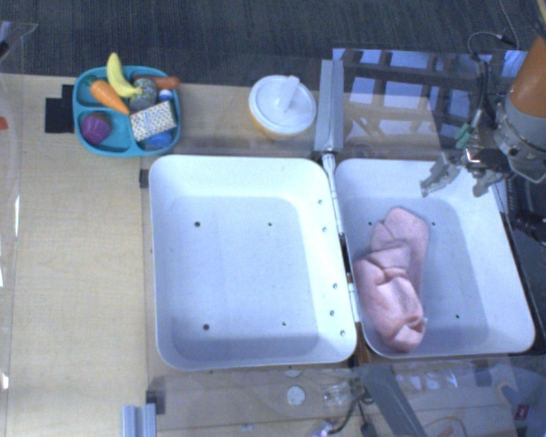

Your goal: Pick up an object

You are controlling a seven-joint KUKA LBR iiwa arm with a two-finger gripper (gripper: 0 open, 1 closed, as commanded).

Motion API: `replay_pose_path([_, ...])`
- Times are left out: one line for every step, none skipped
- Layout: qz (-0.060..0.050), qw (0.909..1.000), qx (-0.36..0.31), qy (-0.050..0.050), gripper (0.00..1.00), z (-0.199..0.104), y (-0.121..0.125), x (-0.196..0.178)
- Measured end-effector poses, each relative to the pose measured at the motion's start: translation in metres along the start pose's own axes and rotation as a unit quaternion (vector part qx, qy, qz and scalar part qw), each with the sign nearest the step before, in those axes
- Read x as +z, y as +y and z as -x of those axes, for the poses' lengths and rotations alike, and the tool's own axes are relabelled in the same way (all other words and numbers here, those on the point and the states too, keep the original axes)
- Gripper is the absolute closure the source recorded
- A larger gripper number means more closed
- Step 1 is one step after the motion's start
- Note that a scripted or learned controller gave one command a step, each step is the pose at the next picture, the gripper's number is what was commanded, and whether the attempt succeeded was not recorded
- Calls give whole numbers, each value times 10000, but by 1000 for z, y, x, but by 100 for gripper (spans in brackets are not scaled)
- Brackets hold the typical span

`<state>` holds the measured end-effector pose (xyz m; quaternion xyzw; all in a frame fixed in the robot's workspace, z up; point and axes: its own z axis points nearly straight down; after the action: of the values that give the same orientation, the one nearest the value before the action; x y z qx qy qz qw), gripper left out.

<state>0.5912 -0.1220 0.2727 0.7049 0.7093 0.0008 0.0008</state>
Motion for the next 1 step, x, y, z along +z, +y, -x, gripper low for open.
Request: replay_pose_path([-10,9998,-220,0,0,-10,1,80])
